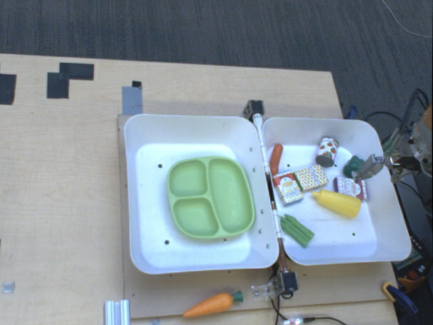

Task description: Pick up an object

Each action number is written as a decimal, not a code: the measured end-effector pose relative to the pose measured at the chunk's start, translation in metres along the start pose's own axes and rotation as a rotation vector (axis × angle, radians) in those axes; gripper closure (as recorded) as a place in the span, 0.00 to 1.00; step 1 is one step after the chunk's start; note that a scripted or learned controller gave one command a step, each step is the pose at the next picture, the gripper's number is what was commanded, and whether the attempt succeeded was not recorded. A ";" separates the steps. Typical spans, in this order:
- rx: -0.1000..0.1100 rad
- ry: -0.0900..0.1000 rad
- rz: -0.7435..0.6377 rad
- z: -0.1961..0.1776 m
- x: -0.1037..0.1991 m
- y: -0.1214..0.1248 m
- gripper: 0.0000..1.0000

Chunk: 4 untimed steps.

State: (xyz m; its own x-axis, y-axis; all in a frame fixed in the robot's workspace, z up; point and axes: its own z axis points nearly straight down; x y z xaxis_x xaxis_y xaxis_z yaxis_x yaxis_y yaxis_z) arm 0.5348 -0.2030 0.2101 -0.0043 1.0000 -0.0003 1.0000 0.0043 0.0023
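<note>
The right bin (pixel 379 246) holds several small items. A red sausage (pixel 275 158) lies by its left wall. Beside it sit a small red-and-white box (pixel 289 187) and a patterned box (pixel 311 177). A yellow piece (pixel 337 203) lies mid-bin, with a green vegetable (pixel 296 229) near the front left. A brown-and-white toy (pixel 327 152) is at the back. My gripper (pixel 370 166) reaches in low from the right, over the bin's right side, right next to a dark green item (pixel 353 165) and just above a purple packet (pixel 351 188). I see nothing held in it.
A light green divided plate (pixel 210 198) lies in the left bin (pixel 145 181). A toy carrot (pixel 211 305) rests on the bench in front of the bins. A grey block (pixel 132 99) stands behind the left bin. Cables hang at the right edge.
</note>
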 end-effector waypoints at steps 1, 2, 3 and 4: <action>-0.010 -0.003 0.001 0.113 0.043 0.003 0.00; -0.017 -0.008 0.002 0.101 0.042 0.005 1.00; -0.004 -0.001 -0.001 0.082 0.001 0.077 1.00; -0.004 0.000 -0.002 0.017 0.037 0.134 1.00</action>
State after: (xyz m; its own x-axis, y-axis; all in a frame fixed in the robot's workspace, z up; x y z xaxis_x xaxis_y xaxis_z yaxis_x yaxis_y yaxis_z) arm 0.6692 -0.1657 0.1931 -0.0068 1.0000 -0.0008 1.0000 0.0068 0.0066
